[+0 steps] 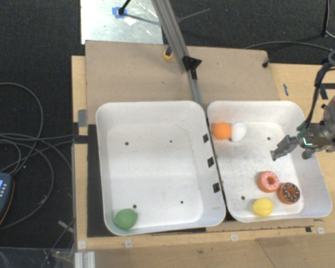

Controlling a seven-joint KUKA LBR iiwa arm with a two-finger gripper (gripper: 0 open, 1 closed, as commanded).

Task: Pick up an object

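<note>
Pincer (281, 150) over right bin (310, 121), state unclear, nothing visibly held. Pink donut (268, 181) at its 6 o'clock; orange ball (222, 130) at 10 o'clock.

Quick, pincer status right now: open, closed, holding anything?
Pincer: cannot be told whether open or closed; nothing seen in it. It hovers over the right bin, above the pink donut.

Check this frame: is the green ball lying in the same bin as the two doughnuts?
No, the green ball lies in the left bin, while the pink doughnut and chocolate doughnut lie in the right bin.
</note>
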